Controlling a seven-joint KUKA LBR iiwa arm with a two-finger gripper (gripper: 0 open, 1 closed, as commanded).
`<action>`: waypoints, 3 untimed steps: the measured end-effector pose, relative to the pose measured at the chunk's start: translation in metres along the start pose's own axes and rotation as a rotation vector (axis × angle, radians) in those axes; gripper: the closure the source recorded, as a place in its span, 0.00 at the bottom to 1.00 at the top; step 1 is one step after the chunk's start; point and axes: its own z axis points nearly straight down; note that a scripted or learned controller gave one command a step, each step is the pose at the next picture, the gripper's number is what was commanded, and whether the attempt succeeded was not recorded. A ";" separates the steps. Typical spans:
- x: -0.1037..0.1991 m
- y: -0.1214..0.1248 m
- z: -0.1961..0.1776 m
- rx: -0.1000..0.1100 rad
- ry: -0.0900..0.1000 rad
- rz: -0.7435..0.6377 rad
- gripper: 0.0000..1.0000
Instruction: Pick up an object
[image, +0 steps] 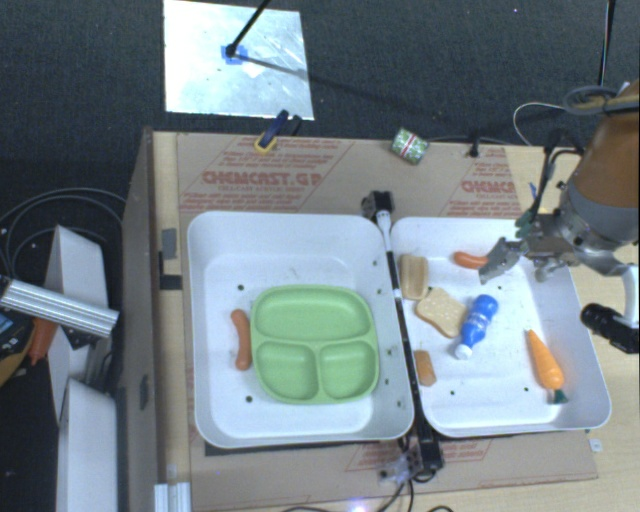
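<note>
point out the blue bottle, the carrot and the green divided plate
blue plastic bottle with white cap (479, 316): camera view, on its blue body
orange toy carrot (544, 362): camera view, mid-length of its orange body
green divided plastic plate (312, 312): camera view, floor of its large top compartment

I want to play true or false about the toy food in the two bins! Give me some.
1. The green plate is in the left bin. True.
2. The carrot lies on the green plate. False: it is in the right bin.
3. The blue bottle lies beside the bread. True.
4. The end effector holds the bottle. False: it hovers near a sausage, holding nothing.
5. A sausage lies left of the plate. True.
</note>
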 end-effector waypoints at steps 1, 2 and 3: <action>-0.006 0.023 0.079 0.003 0.001 0.001 0.00; -0.003 0.019 0.160 -0.002 -0.001 0.002 0.00; -0.040 0.059 0.174 -0.001 -0.001 0.002 0.00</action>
